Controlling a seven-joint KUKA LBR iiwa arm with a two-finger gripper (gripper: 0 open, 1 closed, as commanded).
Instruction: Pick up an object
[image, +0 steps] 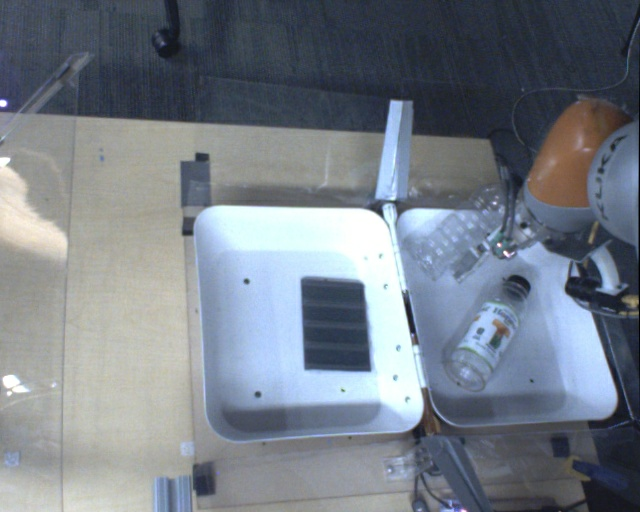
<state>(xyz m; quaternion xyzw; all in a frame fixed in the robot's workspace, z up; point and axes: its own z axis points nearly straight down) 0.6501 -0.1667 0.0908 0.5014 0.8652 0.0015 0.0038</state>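
The surface carried two white bins side by side. The left bin held a dark ribbed panel, lying flat near its centre. The right bin held the remaining items. The arm entered from the right, with its orange band above the far right corner of that bin. The gripper sat low near the bin's far edge, beside a clear plastic tray. Whether the jaws were apart or together could not be determined, and no item was visible between them.

A clear bottle with a dark cap and a printed label lay on its side at a slant in the middle of the right bin, apart from the gripper.

Probable faults: the bottle, being round and smooth, was likely to roll or slip from a closing grip. The clear tray appeared thin and flexible and could bend or slide away. It lay close to the bin wall, which would probably restrict the approach.
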